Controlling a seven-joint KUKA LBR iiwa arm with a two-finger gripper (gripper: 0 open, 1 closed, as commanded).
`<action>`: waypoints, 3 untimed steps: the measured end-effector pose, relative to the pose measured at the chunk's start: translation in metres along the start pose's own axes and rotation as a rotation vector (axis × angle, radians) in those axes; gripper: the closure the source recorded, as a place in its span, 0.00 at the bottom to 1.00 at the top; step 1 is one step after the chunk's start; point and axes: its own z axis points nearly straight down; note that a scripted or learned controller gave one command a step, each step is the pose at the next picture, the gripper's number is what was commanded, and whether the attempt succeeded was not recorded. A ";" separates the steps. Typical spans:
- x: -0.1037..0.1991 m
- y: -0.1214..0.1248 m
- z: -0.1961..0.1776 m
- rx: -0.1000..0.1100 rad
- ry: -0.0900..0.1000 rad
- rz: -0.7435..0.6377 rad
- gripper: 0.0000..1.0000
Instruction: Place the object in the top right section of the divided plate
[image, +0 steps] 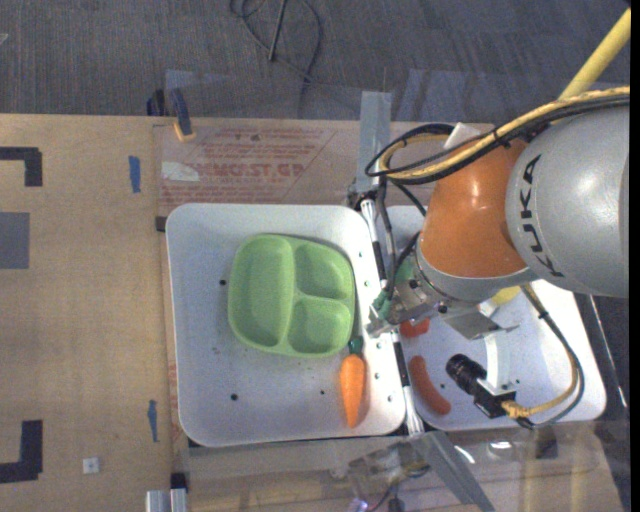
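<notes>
Divided plate: green divided plate (292, 295) lies in the left bin (195, 380), all sections bare.
Candidate objects: carrot (352, 389) lies in the left bin, just off the plate's lower right corner, long axis running up-down in the view, leafy end toward the plate. Red sausage (431, 388) lies in the right bin (575, 395).
End effector: end effector (392, 312) sits over the wall between the bins, under the orange wrist; opening and contents cannot be told.
Key relation: carrot lies just below and slightly left of the end effector; sausage below and to its right.
Judgement: no object yet placed.
</notes>
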 end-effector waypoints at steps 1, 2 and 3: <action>-0.058 -0.006 -0.045 -0.001 -0.002 -0.031 1.00; -0.028 -0.034 -0.035 0.002 0.001 -0.098 1.00; -0.021 -0.032 -0.028 0.002 0.001 -0.144 1.00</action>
